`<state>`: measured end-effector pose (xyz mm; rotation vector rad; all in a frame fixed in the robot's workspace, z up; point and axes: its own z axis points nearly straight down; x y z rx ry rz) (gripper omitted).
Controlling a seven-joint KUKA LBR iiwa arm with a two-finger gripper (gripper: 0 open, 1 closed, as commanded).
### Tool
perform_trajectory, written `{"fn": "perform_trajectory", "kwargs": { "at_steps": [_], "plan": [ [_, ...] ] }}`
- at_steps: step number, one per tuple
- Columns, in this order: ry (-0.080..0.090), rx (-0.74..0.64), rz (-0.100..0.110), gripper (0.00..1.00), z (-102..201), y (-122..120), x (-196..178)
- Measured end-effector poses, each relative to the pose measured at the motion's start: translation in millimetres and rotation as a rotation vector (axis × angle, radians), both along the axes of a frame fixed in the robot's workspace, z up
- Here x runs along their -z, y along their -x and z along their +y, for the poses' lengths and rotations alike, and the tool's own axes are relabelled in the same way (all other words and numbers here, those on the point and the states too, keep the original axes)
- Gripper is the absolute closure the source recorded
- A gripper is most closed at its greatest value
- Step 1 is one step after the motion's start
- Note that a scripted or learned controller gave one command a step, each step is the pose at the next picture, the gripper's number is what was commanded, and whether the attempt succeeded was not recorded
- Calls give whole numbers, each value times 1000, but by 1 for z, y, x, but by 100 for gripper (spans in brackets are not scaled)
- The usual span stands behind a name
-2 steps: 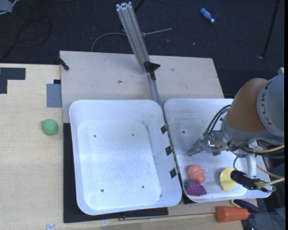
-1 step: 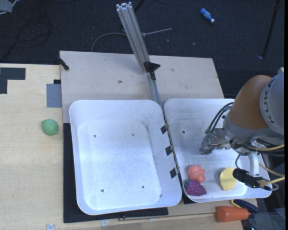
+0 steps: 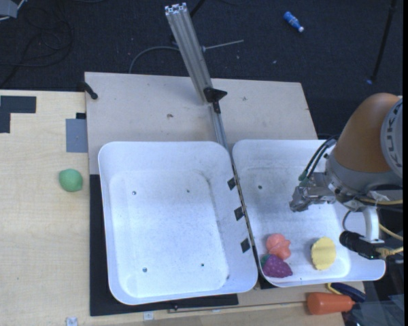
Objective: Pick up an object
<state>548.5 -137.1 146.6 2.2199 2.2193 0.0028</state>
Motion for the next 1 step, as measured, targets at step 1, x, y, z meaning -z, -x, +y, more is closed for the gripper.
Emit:
{"fn": "perform_trajectory", "kwargs": {
  "at_steps": [1],
  "plan": [
    [0,0,0,100,-3,-4,-42]
  ]
}}
